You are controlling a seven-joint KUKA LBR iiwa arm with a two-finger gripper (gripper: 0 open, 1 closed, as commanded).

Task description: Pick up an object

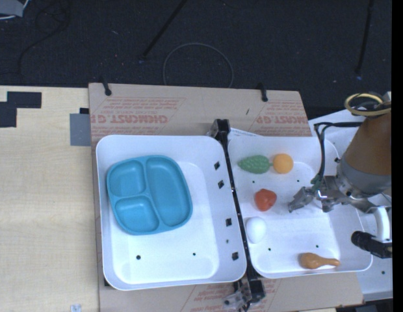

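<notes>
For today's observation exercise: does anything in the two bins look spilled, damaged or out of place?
Nothing stands out. The blue divided tray lies flat in the left bin; the toy foods lie apart in the right bin, and the gripper hangs beside the red piece.

A dark, carpet-like floor (188, 31) fills the upper part of the camera view, with thin black cables (198, 60) lying across it, one of them curled into a loose loop. Below it, on the left, stretches a pale wood-grain counter (39, 207), marked near its top edge with black patches (16, 107) and a grey square (78, 129). A flat sheet of brown cardboard (188, 112) with red printed lettering lies on the counter's right part, its far edge pinned by two small black clamps (106, 88). The light is even and soft, with faint shadows.
</notes>
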